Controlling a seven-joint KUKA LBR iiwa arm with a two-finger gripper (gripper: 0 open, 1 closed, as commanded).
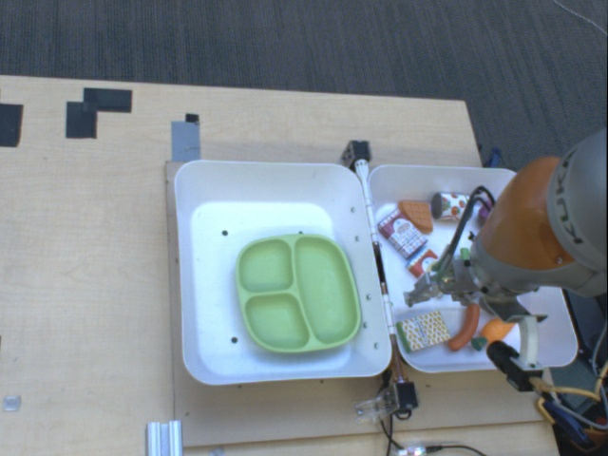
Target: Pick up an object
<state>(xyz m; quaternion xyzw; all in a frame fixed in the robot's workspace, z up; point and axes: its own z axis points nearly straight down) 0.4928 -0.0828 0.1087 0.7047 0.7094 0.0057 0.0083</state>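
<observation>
Over the right bin (560, 345), gripper (439, 285) hangs low; can't tell its grip state. Patterned packet (424, 331) lies just below-left, red sausage (465, 328) just right, angled.

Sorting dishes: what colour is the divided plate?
Light green plate, in the camera view.

Both bins (190, 283) are white. The divided plate (297, 293) is pale green. In the right bin lie a red-and-white packet (403, 234), an orange wedge (415, 214), a checkered yellow-green packet (424, 331) and a red-orange sausage (465, 327). The arm (532, 221) is grey with an orange band.
</observation>
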